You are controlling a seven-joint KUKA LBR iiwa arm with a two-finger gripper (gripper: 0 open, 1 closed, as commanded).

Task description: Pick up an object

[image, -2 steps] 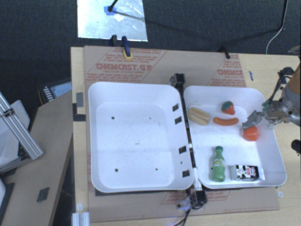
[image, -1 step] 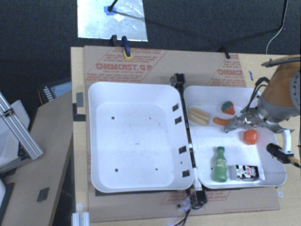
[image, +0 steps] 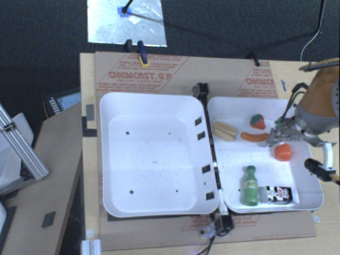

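Sausage [image: 255, 137] looks the likeliest target, since the gripper [image: 277, 136] sits right at its right end, low in the right bin [image: 313, 195]. Whether the fingers are spread or closed I cannot tell; the metal at the wrist hides them, and nothing shows between them.

Just below and to the right of the gripper lies an orange ball [image: 283, 152], close enough that a careless descent could nudge it. Above and to the left sits a red strawberry-like toy [image: 257, 121], near the sausage but apart from it. Further left is a bun [image: 224, 130], just beside the sausage's other end. Toward the near edge of the bin a green bottle [image: 249, 185] lies with a small dark carton [image: 279, 194] beside it, both well apart from the gripper. The left bin [image: 106, 142] lies across the divider.

To do this step well, my judgement is that the grasp should cross the sausage's narrow width, not its length, and land nearer its middle than its tip, so it does not pivot out on closing. The sausage is thin and lies flat, so the fingers must reach nearly to the floor. Keep the approach vertical to miss the ball. Lift slowly and check that something truly hangs between the fingers.
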